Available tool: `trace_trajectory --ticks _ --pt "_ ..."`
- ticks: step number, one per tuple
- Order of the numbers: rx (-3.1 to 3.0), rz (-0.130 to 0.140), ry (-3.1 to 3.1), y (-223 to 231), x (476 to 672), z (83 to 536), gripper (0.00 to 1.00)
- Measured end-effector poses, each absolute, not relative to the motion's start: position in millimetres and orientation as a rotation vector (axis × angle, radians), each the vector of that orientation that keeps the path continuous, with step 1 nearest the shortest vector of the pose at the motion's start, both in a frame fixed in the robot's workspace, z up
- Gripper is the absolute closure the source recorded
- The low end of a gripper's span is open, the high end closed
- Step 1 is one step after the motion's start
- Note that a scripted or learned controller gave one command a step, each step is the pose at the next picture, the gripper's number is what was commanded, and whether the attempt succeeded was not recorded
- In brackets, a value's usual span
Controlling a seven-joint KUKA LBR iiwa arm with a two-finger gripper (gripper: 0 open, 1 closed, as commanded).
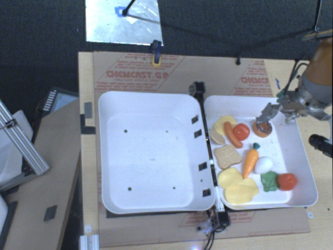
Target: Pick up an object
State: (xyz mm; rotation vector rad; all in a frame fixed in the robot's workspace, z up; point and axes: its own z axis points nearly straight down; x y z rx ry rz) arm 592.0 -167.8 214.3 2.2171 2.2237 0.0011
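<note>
My gripper [266, 117] hangs over the right bin [304, 155], just above the donut [263, 128]; whether my fingers are spread I cannot tell. Left of the donut lies a tomato [240, 131], below it a carrot [251, 162].

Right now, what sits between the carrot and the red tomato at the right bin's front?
In the camera view, a white egg and a green leafy piece lie between the carrot and the tomato.

glossy white plastic bins [151, 105] on brown cardboard [208, 69].
</note>
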Motion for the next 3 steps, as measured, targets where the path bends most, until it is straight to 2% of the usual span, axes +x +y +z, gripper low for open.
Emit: trace_trajectory --ticks 1,2,3 --pt "2.213 0.001 2.233 -119.7 622.9 83.9 0.0" --pt "2.21 0.009 2.221 -123.9 625.1 103.8 1.0" --pt "2.202 0.016 2.231 -31.0 663.3 190.9 1.0"
